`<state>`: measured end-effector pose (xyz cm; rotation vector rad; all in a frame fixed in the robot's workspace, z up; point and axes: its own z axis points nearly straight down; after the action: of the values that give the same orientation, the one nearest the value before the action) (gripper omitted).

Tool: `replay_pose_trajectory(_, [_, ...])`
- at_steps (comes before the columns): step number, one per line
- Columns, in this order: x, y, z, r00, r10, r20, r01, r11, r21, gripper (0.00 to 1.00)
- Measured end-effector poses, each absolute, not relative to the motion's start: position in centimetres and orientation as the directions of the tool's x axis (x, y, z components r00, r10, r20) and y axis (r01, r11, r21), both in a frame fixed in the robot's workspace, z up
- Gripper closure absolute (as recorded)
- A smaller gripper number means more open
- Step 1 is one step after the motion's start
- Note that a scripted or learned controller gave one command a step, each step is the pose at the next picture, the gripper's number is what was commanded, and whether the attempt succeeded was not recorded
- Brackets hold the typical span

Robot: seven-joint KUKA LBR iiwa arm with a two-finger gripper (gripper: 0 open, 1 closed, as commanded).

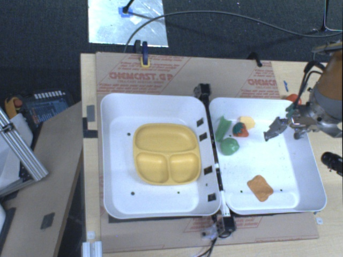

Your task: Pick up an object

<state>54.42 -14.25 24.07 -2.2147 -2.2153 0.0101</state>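
Observation:
The right bin point(305, 167) holds a cluster of toy foods at its upper left: a long green piece point(222, 127), a round green piece point(229, 146), a small red and orange piece point(240, 130) and a pale yellow piece point(247, 121). A brown toast-like piece point(260, 188) lies alone near the bin's front. My gripper point(285, 131) hangs over the right half of this bin, to the right of the cluster and apart from it. Its fingers point(271, 130) are spread open with nothing between them.
The left bin point(115, 143) carries a yellow divided plate point(163, 153) in its middle. A black hinge strip point(210, 143) runs between the two bins. Cables cross the dark floor behind the bench. The arm's body point(329, 98) stands over the right bin's far right edge.

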Motion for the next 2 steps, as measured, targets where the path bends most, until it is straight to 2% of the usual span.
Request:
replay_pose_trajectory(1, [54.7, -14.2, 24.7, -0.003, 1.000, 0.000, 1.000, 0.003, 0.001, 0.00])
replay_pose_trajectory(2, [54.6, -14.2, 18.5, -0.001, 1.000, 0.001, 1.000, 0.001, -0.003, 0.00])
